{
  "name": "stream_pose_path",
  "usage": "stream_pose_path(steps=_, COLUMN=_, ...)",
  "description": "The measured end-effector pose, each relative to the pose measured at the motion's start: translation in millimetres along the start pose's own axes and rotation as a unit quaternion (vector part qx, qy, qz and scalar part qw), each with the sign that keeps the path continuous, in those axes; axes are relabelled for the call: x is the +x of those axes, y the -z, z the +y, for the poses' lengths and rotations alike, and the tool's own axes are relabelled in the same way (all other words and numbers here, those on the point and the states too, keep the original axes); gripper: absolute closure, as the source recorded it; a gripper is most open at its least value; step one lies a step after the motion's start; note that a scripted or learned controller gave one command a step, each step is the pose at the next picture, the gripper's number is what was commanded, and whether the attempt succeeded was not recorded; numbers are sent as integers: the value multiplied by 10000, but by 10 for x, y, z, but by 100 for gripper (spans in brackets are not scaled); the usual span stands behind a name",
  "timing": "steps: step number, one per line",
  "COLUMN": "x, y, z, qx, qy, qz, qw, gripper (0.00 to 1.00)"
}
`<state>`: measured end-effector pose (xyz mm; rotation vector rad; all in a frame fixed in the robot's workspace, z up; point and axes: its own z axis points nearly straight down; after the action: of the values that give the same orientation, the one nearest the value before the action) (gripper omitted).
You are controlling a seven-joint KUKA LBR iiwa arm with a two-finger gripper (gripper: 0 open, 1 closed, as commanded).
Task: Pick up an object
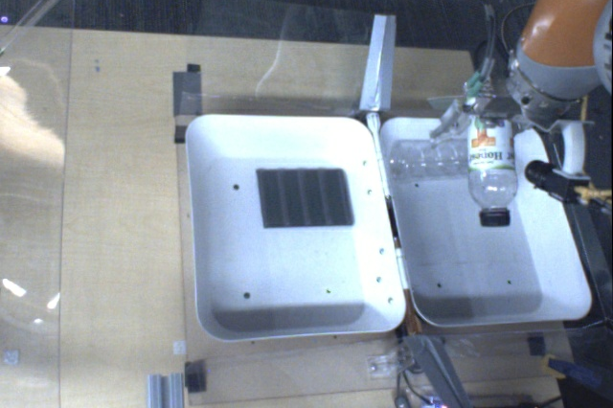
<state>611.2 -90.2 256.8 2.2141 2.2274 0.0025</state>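
A clear plastic bottle (pixel 491 169) with an orange and white label hangs cap-down over the right bin (pixel 560 301), its black cap (pixel 494 217) lowest. My gripper (pixel 484 112) sits at the bottle's upper end, shut on it, under the orange band of the arm (pixel 570 4). A second clear plastic object (pixel 421 162) lies in the right bin's back left corner, just left of the bottle. A dark ribbed rectangular block (pixel 305 197) lies flat in the middle of the left bin (pixel 220 301).
A metal divider post (pixel 377 71) stands behind the gap between the two bins. Cables and a black fitting (pixel 551 178) run along the right bin's right rim. Bare wooden bench (pixel 96 205) stretches to the left.
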Motion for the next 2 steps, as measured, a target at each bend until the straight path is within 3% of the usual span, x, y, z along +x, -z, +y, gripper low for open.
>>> stream_pose_path(steps=1, x=-455, y=-758, z=85, qx=1, qy=151, qz=-3, qw=9999, gripper=0)
stream_pose_path(steps=2, x=-777, y=-1358, z=449, qx=-54, qy=317, qz=-14, qw=9995, gripper=0)
